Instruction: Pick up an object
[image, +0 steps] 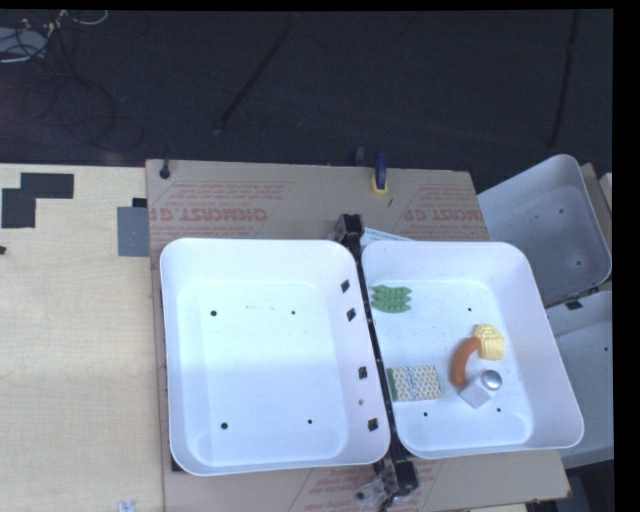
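Camera view, looking down on the tabletop (70, 330), and both bins sit side by side on a brown board (260, 205). The left bin (185, 300) has nothing to offer, so all the action is in the right bin (525, 290).

Five candidates there. A green knobbly piece (391, 298) lies alone near the dividing wall, well apart from the rest. Down by the front there's a flat patterned pad (414, 382), also close to that wall. Then a tight cluster: an orange sausage-shaped piece (464, 360), a yellow lump (489, 342) touching its upper end, and a small grey block with a shiny top (480, 388) just beside its lower end.

As for the tool, I cannot tell whether it is spread or pressed together from this picture.

My pick: the green piece. It looks light and probably rubbery, with a bumpy surface that should give grip, and it has free space all round; take it across its narrow width. The pad looks thin and hard to get under. The orange piece looks smooth and could roll or slip, and its neighbours crowd any approach.
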